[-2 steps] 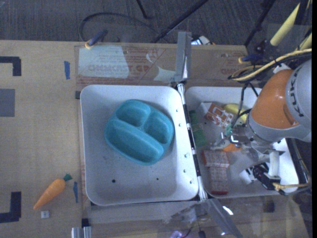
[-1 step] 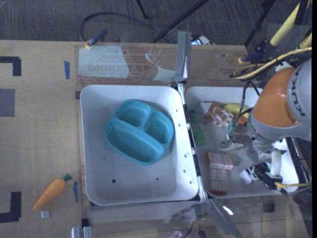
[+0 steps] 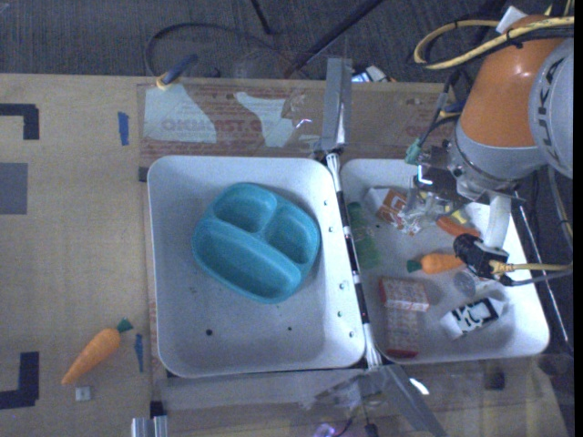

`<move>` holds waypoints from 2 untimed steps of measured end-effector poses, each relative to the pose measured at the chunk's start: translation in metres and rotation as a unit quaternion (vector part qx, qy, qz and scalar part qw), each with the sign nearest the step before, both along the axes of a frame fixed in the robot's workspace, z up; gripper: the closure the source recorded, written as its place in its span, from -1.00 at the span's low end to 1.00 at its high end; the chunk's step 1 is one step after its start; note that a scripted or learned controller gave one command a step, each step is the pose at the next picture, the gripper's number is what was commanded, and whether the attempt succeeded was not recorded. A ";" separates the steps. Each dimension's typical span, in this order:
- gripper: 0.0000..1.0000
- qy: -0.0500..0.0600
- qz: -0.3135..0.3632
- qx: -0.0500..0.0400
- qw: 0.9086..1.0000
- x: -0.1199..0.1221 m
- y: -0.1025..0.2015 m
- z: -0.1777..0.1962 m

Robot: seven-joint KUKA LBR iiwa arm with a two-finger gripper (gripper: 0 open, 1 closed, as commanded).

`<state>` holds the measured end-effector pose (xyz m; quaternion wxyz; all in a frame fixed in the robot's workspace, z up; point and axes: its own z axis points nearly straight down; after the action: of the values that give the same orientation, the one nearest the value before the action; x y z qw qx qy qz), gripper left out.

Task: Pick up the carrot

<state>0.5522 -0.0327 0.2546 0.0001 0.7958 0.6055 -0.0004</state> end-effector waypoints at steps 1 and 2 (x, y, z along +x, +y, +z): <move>-1.00 0.000 0.000 0.000 1.000 0.000 0.000 0.000; -1.00 0.001 0.025 0.001 1.000 -0.074 -0.029 -0.071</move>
<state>0.4787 -0.0620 0.1837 -0.0009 0.7804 0.6253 -0.0009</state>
